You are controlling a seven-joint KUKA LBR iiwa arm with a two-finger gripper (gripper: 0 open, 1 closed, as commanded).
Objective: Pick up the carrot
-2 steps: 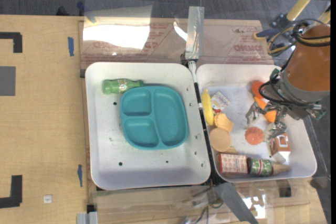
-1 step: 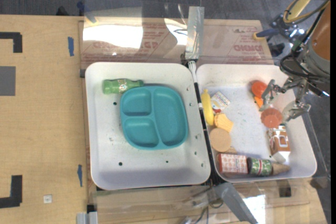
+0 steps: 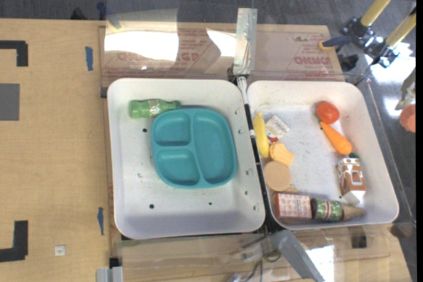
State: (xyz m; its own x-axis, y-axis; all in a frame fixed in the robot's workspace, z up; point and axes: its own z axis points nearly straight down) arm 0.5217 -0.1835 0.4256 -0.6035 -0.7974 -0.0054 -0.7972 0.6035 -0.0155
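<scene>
My arm [image 3: 411, 109] is cut off by the right edge, blurred to a grey and orange smear, so I cannot tell how my end effector stands. The print on the small carton [image 3: 351, 180] and on the bottle [image 3: 316, 208] lying along the right bin's [image 3: 380, 142] near wall is too small to read. The green bottle's [image 3: 153, 107] label is equally illegible. The counter [image 3: 46, 155] runs out past the left edge.

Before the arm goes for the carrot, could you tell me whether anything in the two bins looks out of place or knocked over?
Nothing looks spilled or damaged. In the right bin the carrot lies aslant beside the tomato, and a bottle lies on its side along the near wall. In the left bin a green bottle lies flat beside the teal tray.
</scene>
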